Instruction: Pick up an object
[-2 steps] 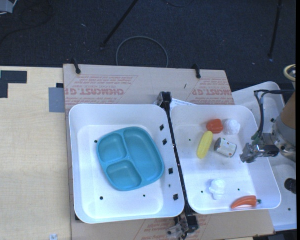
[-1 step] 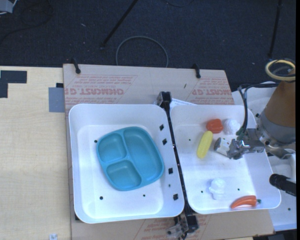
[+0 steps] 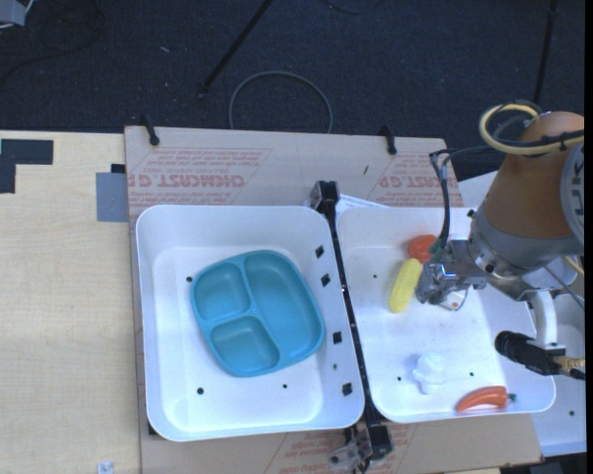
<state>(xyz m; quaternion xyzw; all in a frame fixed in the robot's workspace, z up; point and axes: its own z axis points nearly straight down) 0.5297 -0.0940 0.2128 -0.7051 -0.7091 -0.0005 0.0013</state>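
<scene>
In the right bin (image 3: 375, 373) lie a yellow corn-shaped toy (image 3: 405, 284), a small orange-red piece (image 3: 420, 246) just above it, a white lump (image 3: 429, 370) near the front, and an orange curved piece (image 3: 481, 398) at the front right corner. My gripper (image 3: 440, 287) hangs low over the right bin, directly right of the yellow toy and below the orange-red piece. The wrist and cables hide its tips.
The left bin (image 3: 168, 363) holds a blue divided plate (image 3: 255, 310). A black divider (image 3: 337, 304) runs between the bins. The arm's orange band (image 3: 533, 191) looms over the right bin's far right side. A black fitting (image 3: 525, 352) sticks out at the right rim.
</scene>
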